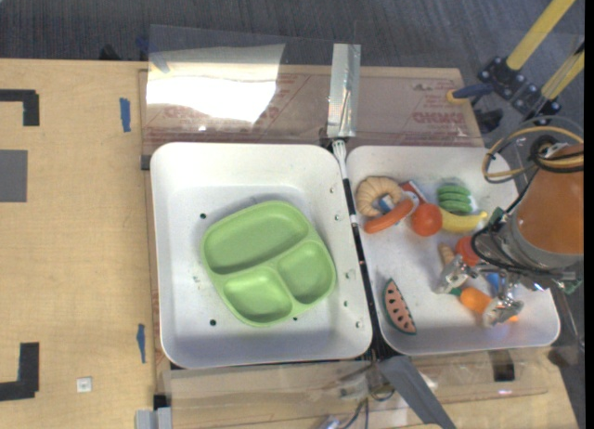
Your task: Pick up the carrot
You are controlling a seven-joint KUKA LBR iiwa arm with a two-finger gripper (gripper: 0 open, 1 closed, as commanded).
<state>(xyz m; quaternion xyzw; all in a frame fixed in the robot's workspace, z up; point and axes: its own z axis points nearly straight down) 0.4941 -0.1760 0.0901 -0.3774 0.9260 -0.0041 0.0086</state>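
The carrot (474,300), a short orange piece, lies on the floor of the right bin (436,344) near its front right corner. My gripper (480,293) hangs right over it, reaching down from the grey arm with the orange band (553,218). Its metal fingers (454,276) stand on either side of the carrot, one up-left and one down-right. The gap between them is wider than the carrot, so the gripper is open around it. The arm hides part of the carrot's far end.
Further back in the right bin lie a bread ring (378,193), a long red-orange piece (388,218), an orange-red ball (426,221), a banana (461,222) and a green item (455,197). A watermelon slice (400,306) lies front left. The left bin holds a green divided plate (267,260).
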